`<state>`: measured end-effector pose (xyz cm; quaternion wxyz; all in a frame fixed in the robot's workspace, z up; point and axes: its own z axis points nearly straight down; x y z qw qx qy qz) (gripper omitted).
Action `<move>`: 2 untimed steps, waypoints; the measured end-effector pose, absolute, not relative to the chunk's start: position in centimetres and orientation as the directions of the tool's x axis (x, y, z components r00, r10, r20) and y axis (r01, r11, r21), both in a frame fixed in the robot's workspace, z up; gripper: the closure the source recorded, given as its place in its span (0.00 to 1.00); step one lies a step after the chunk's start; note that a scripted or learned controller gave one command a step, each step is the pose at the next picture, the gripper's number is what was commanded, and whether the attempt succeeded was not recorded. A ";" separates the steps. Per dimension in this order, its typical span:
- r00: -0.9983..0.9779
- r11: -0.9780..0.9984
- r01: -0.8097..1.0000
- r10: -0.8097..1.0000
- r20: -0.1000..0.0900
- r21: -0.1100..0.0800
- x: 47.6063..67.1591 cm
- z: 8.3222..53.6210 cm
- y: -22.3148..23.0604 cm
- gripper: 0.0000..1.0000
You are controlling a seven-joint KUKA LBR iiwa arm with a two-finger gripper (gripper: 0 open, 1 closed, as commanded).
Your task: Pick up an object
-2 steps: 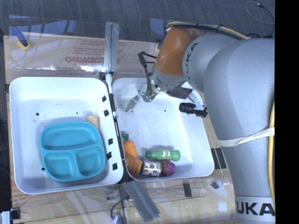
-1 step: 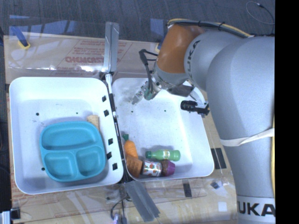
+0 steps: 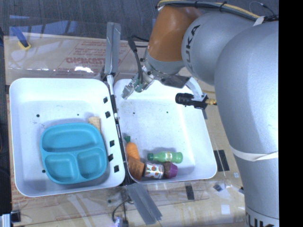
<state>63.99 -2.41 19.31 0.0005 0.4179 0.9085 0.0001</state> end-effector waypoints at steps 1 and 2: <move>-0.713 0.713 0.701 0.701 -0.003 0.002 65.2 19.9 -4.2 1.00; -0.751 0.751 0.660 0.660 0.001 -0.001 63.3 20.2 -8.0 1.00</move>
